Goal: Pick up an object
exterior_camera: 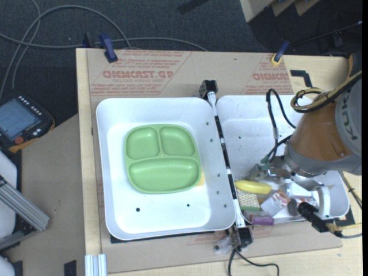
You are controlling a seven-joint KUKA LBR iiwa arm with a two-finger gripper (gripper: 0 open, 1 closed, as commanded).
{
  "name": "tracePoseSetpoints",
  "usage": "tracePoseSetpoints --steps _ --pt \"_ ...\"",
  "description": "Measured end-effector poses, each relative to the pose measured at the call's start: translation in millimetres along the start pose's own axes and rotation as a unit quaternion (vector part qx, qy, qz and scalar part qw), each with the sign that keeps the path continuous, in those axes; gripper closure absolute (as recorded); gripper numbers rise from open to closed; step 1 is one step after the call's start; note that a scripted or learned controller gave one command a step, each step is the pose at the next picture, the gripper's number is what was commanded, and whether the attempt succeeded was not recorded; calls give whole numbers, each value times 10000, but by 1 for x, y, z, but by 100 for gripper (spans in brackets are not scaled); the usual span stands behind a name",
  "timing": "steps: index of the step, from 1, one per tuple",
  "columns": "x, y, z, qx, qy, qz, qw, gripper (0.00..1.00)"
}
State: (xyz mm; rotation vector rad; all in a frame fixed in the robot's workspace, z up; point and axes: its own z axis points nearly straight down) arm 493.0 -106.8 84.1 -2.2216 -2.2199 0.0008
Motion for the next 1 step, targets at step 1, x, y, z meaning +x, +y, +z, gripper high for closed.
tracePoseSetpoints --steps 1 --pt "-86 44 -10 -12 -10 1 10000 0"
